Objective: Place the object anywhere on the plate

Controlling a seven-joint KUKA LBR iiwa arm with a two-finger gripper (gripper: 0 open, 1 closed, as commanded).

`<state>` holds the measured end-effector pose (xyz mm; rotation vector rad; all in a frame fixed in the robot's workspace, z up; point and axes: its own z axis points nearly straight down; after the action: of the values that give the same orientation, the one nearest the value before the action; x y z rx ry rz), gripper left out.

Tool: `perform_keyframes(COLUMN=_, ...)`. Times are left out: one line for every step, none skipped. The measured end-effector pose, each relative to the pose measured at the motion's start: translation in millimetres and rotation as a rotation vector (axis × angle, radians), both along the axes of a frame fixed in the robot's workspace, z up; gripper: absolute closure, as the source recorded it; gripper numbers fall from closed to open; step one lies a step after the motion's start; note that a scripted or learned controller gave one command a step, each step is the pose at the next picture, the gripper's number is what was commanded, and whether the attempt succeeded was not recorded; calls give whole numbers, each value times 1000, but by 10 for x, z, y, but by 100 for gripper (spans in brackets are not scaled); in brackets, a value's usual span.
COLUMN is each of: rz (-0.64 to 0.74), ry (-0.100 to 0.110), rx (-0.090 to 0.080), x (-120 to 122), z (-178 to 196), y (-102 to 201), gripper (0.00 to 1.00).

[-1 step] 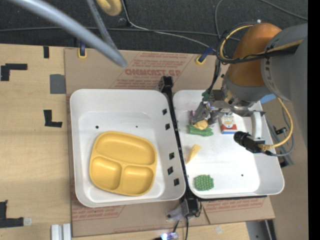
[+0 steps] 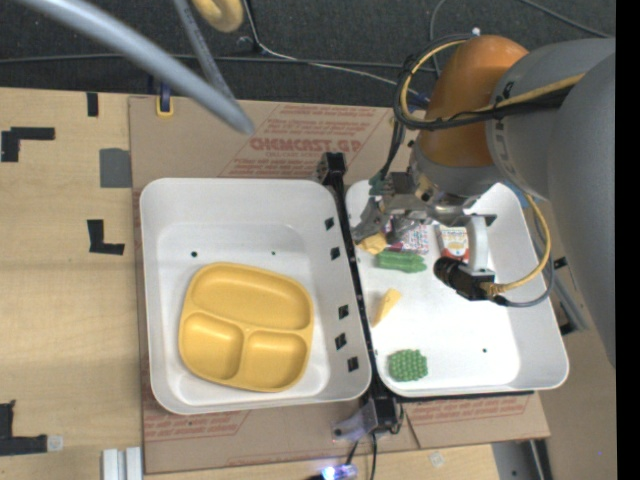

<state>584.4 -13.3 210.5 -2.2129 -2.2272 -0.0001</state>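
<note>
Green and knobbly, a small round cluster (image 2: 407, 365) lies nearest the camera in the right bin (image 2: 520, 368), close to that bin's front edge. Further in, a pale yellow wedge (image 2: 384, 305) rests beside the divider between the two bins. Across that divider, the yellow plate (image 2: 245, 326) with three compartments sits in the left bin (image 2: 165, 218), and nothing lies on it. Beyond the wedge, a green elongated piece (image 2: 402, 262) lies at the far side of the right bin, with a smaller yellow bit (image 2: 372, 245) just beside it. The end effector (image 2: 405, 223) hangs right above these two, low over the bin, under the grey and orange arm (image 2: 470, 98); whether it is released or clenched I cannot tell, since the wrist hides that part. A small packet with red print (image 2: 453, 240) lies next to it. As I judge it, the picking step is in hand, and the green elongated piece looks like the likely object. The next move calls for a secure grasp, a lift clear of the divider, and a carry leftwards to the plate. Brown tabletop (image 2: 60, 298) surrounds both bins.
</note>
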Motion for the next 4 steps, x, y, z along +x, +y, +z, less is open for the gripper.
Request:
perform_keyframes(rz=1, ry=0, rx=0, x=114, z=13, y=612, gripper=100)
perform_keyframes(rz=1, ry=-2, rx=0, x=304, z=161, y=1156, gripper=100)
perform_keyframes(rz=0, ry=-2, rx=0, x=574, z=215, y=1691, gripper=100)
perform_keyframes(rz=-4, ry=0, rx=-4, x=604, z=216, y=1671, gripper=100)
